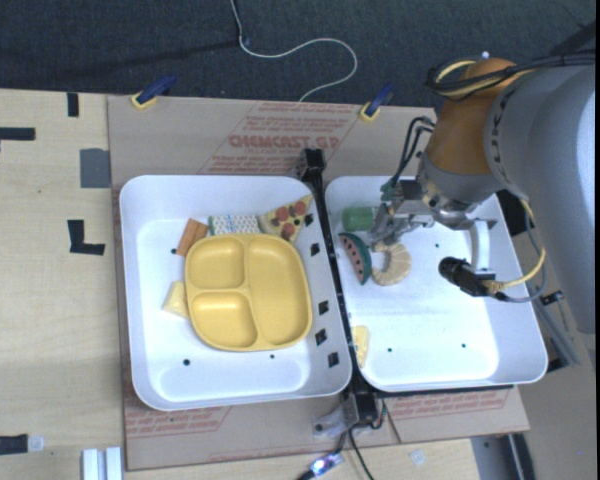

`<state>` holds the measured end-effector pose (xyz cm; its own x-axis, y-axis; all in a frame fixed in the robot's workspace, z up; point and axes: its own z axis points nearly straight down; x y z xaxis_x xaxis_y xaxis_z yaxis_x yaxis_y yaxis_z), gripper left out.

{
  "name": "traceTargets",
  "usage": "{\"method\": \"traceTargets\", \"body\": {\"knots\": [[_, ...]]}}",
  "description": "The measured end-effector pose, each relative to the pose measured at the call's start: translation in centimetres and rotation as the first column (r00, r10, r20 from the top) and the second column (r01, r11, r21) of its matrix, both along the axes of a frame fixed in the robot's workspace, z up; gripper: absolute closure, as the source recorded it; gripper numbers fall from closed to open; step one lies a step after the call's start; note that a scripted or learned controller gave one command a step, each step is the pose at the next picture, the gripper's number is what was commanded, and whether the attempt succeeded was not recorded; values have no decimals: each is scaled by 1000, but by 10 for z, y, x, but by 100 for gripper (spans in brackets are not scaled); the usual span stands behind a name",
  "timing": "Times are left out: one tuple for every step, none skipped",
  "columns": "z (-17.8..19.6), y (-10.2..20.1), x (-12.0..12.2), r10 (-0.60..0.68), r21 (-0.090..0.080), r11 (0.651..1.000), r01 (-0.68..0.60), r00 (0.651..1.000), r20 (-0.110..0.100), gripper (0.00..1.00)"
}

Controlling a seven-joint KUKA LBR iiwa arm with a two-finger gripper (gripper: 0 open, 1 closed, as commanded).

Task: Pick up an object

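Cardboard sheeting (270, 138) covers the bench beneath two shallow white plastic bins set side by side, seen from above at a slant. In the left bin (145, 268), a yellow sectioned plastic plate (248, 291) lies face up near the middle, its three compartments bare. An orange-brown flat piece (192, 236) sits just beyond the plate's upper-left edge, a pale yellow wedge (175, 298) pokes out from under the plate's left side, and a speckled white-and-green strip (234, 225) lies along the plate's far rim. Beyond the plate's upper-right corner rests a toy pizza slice with red dots (290, 218), close to the wall between the bins. To the right of the plate, across that wall, the right bin (450, 353) holds a toy watermelon slice, red with a green rind (358, 258), a small green block (359, 217) farther back, and a round tan cookie-like disc (393, 265) just beside the watermelon. A small yellow piece (361, 343) lies near the dividing wall toward the front. The grey arm with its orange band (460, 133) reaches in from the right, and the two-finger gripper (390, 230) hangs low over the right bin, right above the tan disc and next to the green block. Whether its fingers are spread or closed cannot be made out, and nothing is visibly held between them.
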<state>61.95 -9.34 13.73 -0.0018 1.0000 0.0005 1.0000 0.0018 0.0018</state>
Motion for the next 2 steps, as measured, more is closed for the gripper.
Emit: {"method": "traceTargets", "body": {"knots": [[45,0,8,0,0,1000,0,1000,1,100],[90,1,9,0,0,1000,0,1000,2,100]]}}
